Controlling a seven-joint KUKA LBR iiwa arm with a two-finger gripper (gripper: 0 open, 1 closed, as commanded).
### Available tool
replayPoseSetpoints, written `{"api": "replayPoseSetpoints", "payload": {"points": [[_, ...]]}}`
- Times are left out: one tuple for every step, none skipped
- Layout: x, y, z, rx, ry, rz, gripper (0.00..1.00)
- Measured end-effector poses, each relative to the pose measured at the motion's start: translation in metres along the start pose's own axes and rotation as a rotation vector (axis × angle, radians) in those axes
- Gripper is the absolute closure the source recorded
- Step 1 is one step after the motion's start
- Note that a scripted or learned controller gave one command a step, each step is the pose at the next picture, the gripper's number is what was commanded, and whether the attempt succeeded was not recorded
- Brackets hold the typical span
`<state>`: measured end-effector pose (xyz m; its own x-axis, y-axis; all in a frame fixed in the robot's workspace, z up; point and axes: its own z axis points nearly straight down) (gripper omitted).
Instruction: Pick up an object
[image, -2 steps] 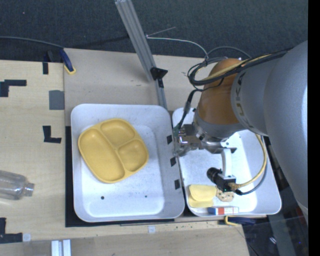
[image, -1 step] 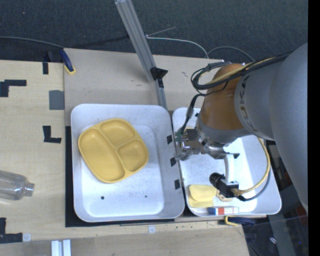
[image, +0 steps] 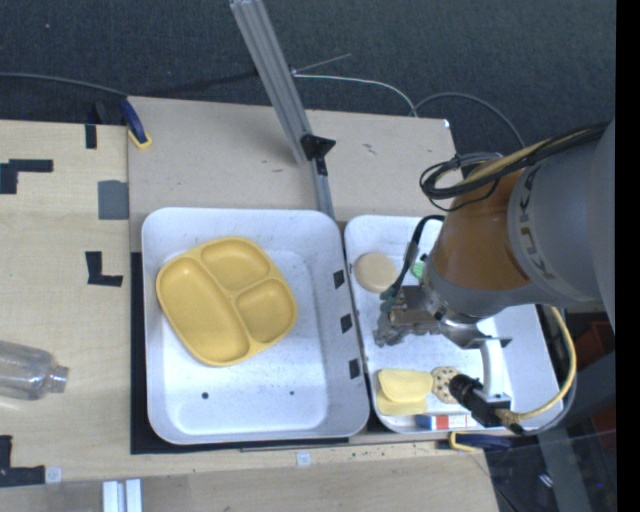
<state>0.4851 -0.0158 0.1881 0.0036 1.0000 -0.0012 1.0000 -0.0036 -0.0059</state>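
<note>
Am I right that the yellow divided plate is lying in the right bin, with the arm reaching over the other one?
Not quite: the camera view shows the yellow divided plate lying in the left bin, and the arm reaches over the right bin.

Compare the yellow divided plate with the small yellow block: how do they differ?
The yellow plate lies in the left bin; the yellow block lies in the right bin, near its front edge. The plate is far larger. The plate has three compartments; the block is a plain rounded lump. The plate lies well clear of the arm; the block sits just below the tool. Both are yellow.
</note>
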Motion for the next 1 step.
{"api": "replayPoseSetpoints", "payload": {"points": [[0.0490,0.0331,-0.0001,-0.005,0.002,-0.011,1.00]]}}
